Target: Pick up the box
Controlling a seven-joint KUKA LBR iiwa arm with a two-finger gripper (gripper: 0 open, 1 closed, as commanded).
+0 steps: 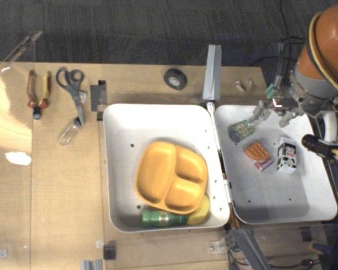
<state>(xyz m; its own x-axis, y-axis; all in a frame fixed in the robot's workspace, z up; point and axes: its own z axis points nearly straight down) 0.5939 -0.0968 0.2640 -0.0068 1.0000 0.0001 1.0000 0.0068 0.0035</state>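
Small white box with dark print lies flat in the right white bin, right of centre in the frame. Hand hovers over the bin's upper edge, above and slightly left of the box, apart from it; finger spread cannot be told.

Arm position: upper right of view

The grey arm, orange band above the wrist, reaches in from the right. Its gripper hangs with both fingers spread apart, nothing between them.
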